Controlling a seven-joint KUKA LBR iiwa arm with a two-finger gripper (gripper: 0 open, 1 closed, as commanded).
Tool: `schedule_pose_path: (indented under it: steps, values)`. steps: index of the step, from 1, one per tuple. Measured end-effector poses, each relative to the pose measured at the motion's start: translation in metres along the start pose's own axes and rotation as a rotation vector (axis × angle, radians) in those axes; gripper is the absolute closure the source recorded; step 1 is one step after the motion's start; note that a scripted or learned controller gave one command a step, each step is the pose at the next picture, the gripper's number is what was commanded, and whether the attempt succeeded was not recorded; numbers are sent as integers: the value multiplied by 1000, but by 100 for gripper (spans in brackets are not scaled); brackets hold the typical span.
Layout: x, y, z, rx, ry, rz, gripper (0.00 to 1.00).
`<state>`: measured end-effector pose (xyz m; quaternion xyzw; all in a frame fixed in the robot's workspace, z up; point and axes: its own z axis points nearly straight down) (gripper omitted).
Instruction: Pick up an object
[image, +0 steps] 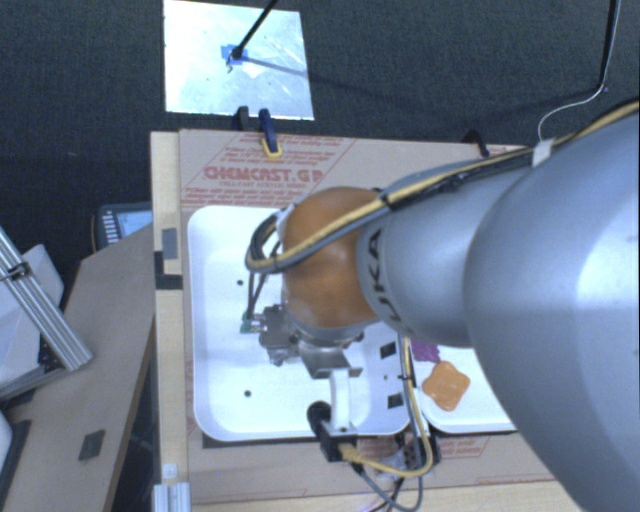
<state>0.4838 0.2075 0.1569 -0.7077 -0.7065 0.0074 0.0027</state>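
Note:
My grey arm with its orange band (320, 255) reaches in from the right and hangs over the left white bin (215, 300). The wrist and gripper body (300, 345) sit low over the middle of that bin, seen from above, so the arm hides what lies beneath. An orange block (446, 385) lies in the right bin (490, 410) close to the divider, apart from the gripper. A bit of a purple object (427, 352) shows just above the block, partly covered by the arm.
Cables loop from the wrist down past the front rim of the bins (380, 455). A brown cardboard sheet (260, 170) lies under the bins. A yellow-and-black clamp (268, 135) grips the board's far edge. A metal frame (40, 310) stands at far left.

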Motion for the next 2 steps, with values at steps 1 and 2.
schedule_pose_path:
  steps: [1, 2]
  values:
    - [-10, 2, 22, -10, 6, -1, 100]
    - [16, 3, -91, -24, 13, -8, 100]
